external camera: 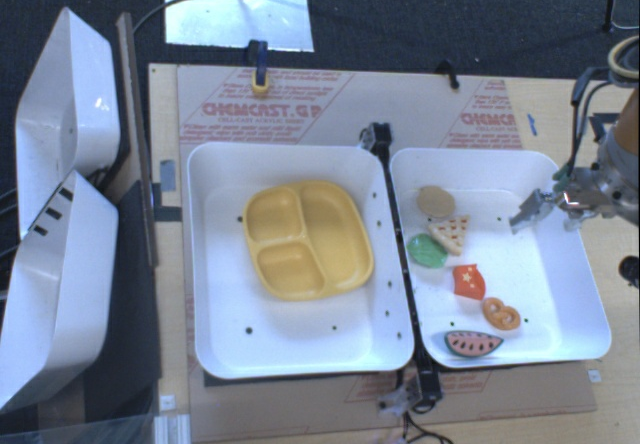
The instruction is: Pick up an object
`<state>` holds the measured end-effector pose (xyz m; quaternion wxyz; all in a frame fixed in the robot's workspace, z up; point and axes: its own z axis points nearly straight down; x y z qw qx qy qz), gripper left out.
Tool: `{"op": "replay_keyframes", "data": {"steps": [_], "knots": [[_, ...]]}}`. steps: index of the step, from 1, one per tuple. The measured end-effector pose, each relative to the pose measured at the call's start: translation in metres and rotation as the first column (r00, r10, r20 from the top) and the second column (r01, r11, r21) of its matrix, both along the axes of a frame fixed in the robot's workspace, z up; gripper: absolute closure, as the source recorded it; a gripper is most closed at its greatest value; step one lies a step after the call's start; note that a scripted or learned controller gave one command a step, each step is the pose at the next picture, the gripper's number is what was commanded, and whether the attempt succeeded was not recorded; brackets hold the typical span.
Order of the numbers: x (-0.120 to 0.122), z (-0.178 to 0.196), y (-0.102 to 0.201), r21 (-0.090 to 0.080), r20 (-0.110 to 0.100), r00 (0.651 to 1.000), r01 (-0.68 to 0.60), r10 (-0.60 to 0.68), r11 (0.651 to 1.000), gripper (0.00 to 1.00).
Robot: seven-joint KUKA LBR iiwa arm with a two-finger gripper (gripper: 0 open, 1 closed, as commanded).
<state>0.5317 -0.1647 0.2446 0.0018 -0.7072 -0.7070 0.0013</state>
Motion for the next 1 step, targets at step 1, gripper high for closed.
{"op": "replay_keyframes", "data": {"steps": [1], "knots": [[0.0011,0.0025,0.0002,-0.001,0.005,1.0,-0.001,0.001,1.0,0.0]]}}
